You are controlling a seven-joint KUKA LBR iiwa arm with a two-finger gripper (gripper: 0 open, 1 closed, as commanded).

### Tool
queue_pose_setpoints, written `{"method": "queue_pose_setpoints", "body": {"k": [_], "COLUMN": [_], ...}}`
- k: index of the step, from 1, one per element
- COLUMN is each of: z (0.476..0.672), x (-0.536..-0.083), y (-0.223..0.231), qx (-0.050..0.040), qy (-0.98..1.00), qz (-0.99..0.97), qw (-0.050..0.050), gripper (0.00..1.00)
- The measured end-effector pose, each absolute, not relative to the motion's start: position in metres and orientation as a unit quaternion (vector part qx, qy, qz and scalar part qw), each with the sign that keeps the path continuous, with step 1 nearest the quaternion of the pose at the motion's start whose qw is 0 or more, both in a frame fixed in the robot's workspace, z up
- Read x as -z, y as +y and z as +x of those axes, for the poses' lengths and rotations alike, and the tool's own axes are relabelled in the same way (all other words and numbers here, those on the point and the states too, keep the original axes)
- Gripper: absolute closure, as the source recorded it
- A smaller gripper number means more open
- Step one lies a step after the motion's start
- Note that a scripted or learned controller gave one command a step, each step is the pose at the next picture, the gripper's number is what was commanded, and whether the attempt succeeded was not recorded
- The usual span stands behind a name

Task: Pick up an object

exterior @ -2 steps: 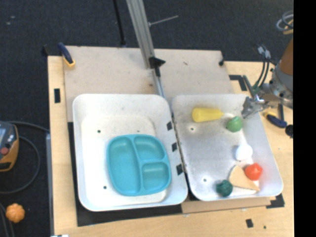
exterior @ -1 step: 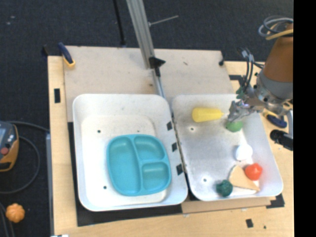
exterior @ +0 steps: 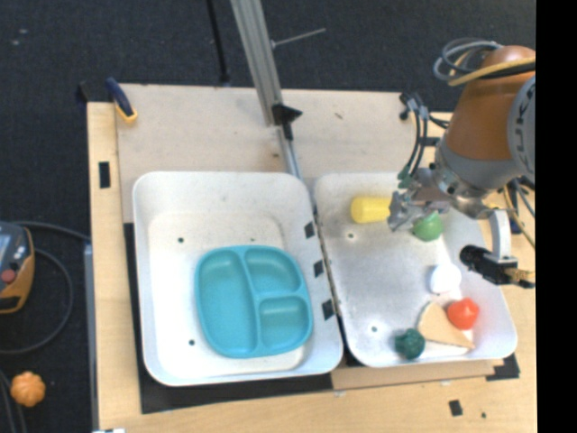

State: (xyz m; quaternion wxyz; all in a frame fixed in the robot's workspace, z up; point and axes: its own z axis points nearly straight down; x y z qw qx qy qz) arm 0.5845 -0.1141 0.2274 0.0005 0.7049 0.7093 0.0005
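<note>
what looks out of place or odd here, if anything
A small orange ball lies on the dark floor off the bench's left corner, apart from the bins. The other small things lie in the right bin; the left bin holds a blue divided plate.

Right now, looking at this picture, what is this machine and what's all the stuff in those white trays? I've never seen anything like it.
This is one camera looking down at a slant on a bench. From the right reaches a robot arm, grey and orange, ending in a gripper. The left bin holds a blue divided plate. In the right bin, the gripper sits low between a yellow piece and a green ball. Nearer the front lie a white piece, a red ball, a tan wedge and a dark green piece. I cannot tell whether anything is held.
</note>
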Motion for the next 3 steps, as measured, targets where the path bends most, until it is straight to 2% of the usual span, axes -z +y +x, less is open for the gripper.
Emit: {"method": "queue_pose_setpoints", "body": {"k": [2, 3], "z": [0.56, 0.558], "x": [-0.236, -0.245], "y": [-0.01, 0.047], "qx": [-0.001, -0.0018], "qy": [0.71, 0.71], "qz": [0.705, 0.704], "qw": [0.0, 0.0], "gripper": [1.0, 1.0]}}
